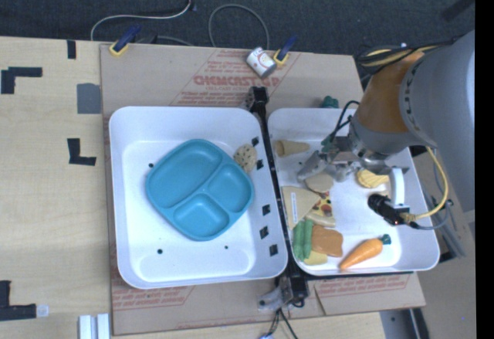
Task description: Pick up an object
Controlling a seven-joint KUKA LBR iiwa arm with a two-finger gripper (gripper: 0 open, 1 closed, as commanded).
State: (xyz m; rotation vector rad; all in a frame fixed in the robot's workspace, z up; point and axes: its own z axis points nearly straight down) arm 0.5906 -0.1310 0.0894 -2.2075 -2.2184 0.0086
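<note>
Toy food pieces are gathered in the right white bin, and eight of them can be counted there, all placed here relative to the gripper. The gripper is lowered into the upper middle of that bin, among the pieces; whether it is spread or pressed together cannot be told, and nothing is seen pinched in it.

- One tan wedge is found just below the gripper, touching or nearly touching it.
- One pale beige piece is seen to its upper left.
- One yellow piece is seen to its right, partly hidden by the arm.
- One cream slab and one pizza-like slice are laid side by side below it.
- Further below, one green piece is set against one orange-brown slice.
- One carrot is placed to its lower right, well apart.

In the left white bin, well to the left of the gripper, one blue plate with three compartments is held, and one speckled cookie is tucked between that plate and the gripper. Two bins are counted in all, seated on one sheet of cardboard.
</note>
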